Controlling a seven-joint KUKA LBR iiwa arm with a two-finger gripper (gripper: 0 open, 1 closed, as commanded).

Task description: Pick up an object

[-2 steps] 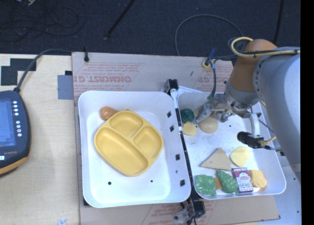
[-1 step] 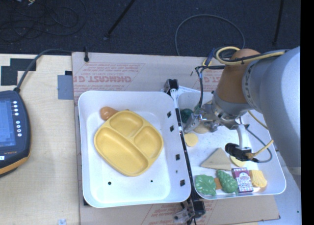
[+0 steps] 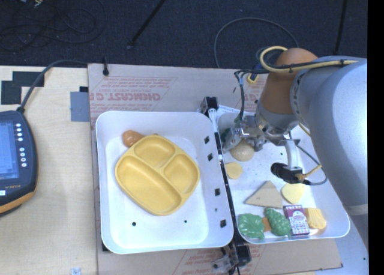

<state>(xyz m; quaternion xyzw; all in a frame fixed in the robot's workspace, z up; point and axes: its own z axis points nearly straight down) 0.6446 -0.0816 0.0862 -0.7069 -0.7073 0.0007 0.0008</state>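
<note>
My gripper (image 3: 242, 139) is down in the right bin (image 3: 336, 227), near its back left corner, below the orange band of the arm. A round beige piece (image 3: 243, 154) lies right under it, touching or nearly touching the gripper's tip. In front of that piece is a pale yellow chunk (image 3: 233, 170). Further forward are a tan wedge (image 3: 264, 196) and a yellow disc (image 3: 293, 193). Along the front edge sit two green toy vegetables (image 3: 252, 225) (image 3: 278, 221), a small red box (image 3: 296, 220) and a yellow-orange piece (image 3: 315, 218).
The left bin (image 3: 114, 220) holds a yellow divided plate (image 3: 157, 173) with an orange object (image 3: 131, 137) tucked behind it. A divider with black clips (image 3: 219, 178) separates the bins. The arm's grey body (image 3: 342, 129) covers the right bin's far right. A pendant (image 3: 13, 160) lies far left.
</note>
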